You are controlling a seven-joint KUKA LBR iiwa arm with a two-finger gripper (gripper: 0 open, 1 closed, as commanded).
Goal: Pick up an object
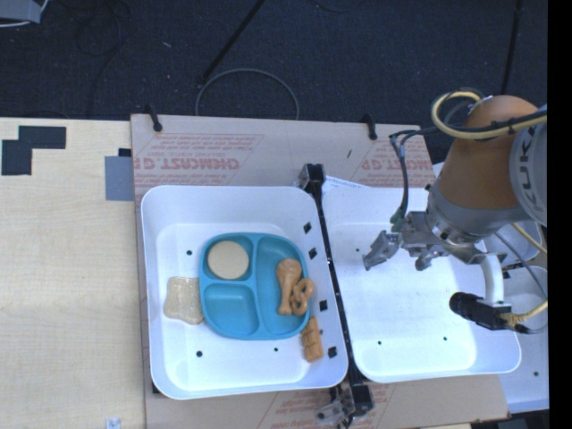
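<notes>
My gripper (399,256) hangs over the upper middle of the right bin (420,342), open, with nothing between its fingers. All the objects lie in the left bin (149,275), well to the gripper's left. A blue divided tray (234,318) holds a round tan biscuit (227,259) in its upper left compartment. In the tray's right compartment lie a tan bone-shaped piece (288,282) and a pretzel (305,295). A pale toast-like piece (183,299) sits on the bin floor left of the tray. A small brown piece (312,340) lies below the tray's right corner.
A black divider (326,275) runs between the two bins. The arm's orange band (487,164) and grey wrist rise at the right, with a black cable fitting (478,311) over the right bin's right side. Cardboard (214,155) lies behind the bins.
</notes>
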